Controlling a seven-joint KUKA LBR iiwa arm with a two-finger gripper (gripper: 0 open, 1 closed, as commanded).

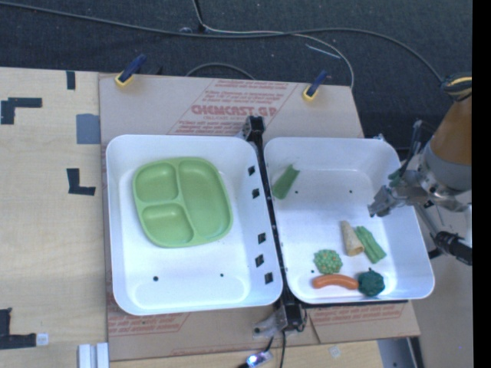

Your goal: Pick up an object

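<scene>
Hovering fingers (381, 208) at right shallow white bin's (330, 148) edge, above tan stick (351, 238) and green strip (371, 244); my guess: lining up grasp. Grip state: can't tell.

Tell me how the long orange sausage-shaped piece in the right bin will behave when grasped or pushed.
The long orange sausage-shaped piece looks rounded, so a sideways push would probably roll it. It looks small and likely light. It lies between the bumpy light green piece and the dark green lump, so the end effector may nudge those too.
</scene>
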